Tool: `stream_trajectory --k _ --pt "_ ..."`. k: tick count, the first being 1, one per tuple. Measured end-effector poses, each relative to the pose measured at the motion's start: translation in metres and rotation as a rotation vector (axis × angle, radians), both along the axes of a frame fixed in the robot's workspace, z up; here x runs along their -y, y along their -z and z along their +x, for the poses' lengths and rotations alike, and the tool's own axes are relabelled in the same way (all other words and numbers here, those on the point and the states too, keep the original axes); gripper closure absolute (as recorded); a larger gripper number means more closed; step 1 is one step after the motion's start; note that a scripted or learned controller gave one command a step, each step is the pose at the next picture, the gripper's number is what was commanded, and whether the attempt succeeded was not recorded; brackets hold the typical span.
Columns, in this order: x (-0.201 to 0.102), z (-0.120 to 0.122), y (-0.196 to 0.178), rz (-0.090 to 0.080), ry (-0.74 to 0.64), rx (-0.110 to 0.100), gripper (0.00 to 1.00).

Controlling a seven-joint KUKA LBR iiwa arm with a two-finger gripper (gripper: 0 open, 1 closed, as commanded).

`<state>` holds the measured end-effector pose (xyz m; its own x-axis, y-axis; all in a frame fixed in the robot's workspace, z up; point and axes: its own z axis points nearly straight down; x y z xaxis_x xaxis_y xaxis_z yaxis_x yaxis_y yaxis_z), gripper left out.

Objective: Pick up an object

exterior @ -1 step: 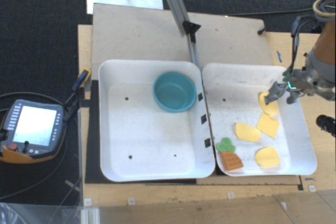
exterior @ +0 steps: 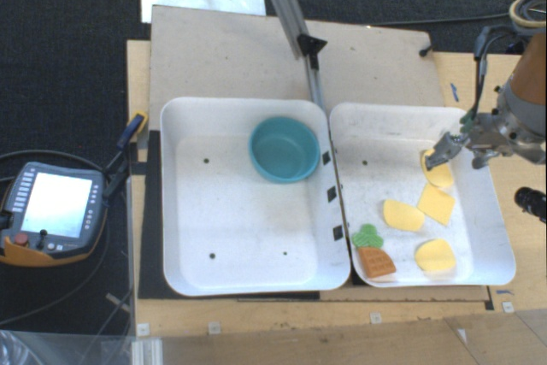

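camera view:
step: approach/grasp stage, my read. gripper sits low over the right bin, center-right of frame, right at the topmost yellow piece.
fingers: dark tips overlap that piece's upper edge; can't tell if open or closed, nor whether anything sits between them. No grip confirmed.
task thing: likely that topmost yellow piece, upper part of right bin, touching or just under the tips.
next move: judged, needs the tips to straddle the thin piece and close on its edges; it lies flat on the bin floor, so little to bite on, could slip.
other yellow pcs: 3 more flat ones below it: rounded, squarish tilted, rounded near lower rim. Matte, look like soft foam or plastic play food.
orange+green item: carrot-like toy, orange block w/ green leafy top, lower left corner of right bin.
left bin: white, shallow, smooth plastic, rounded corners, a few small dark dots on the floor.
bowl: teal, round, smooth, upright, upper right of left bin.
table: pale board, matte.
pendant: grey handheld w/ screen, far left of frame.
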<state>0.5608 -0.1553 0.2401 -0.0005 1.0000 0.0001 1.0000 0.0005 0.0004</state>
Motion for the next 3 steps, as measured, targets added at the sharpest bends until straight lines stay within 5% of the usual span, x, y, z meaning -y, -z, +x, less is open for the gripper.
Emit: stream_trajectory --k 3 --pt "-0.005 0.001 0.150 0.000 0.000 -0.003 0.00"
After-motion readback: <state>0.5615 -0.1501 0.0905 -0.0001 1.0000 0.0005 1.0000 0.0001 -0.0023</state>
